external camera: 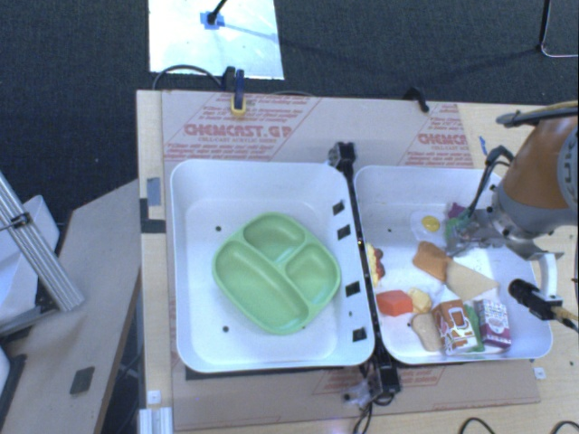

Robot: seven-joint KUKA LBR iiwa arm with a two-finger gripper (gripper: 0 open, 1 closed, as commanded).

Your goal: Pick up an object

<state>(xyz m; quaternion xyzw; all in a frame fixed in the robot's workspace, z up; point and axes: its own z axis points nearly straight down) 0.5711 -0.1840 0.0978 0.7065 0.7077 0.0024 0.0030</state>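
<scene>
The claw (463,231) hangs low over the right bin (398,197), near its far right side, and whether it is open or closed cannot be told from here. Just below and left of it lie the nearest things: a brown bread-like piece (431,260) and a pale cheese wedge (470,280), touching each other. A small yellow item (431,223) sits just left of the claw, with something purple (455,212) beside the claw.

Further toward the bin's near edge lie a red block (394,302), a small yellow lump (421,298), a tan piece (425,331), and two printed packets (472,324) side by side. The left bin (194,242) holds a green divided plate (276,272) with three compartments, lying flat near the middle.

Both bins rest on a clear sheet with red lettering (237,131) covering the bench (149,269). Beyond the bench is dark carpet (72,61), with a pale square panel (215,23) on it, and a metal frame (36,251) stands at the left.
</scene>
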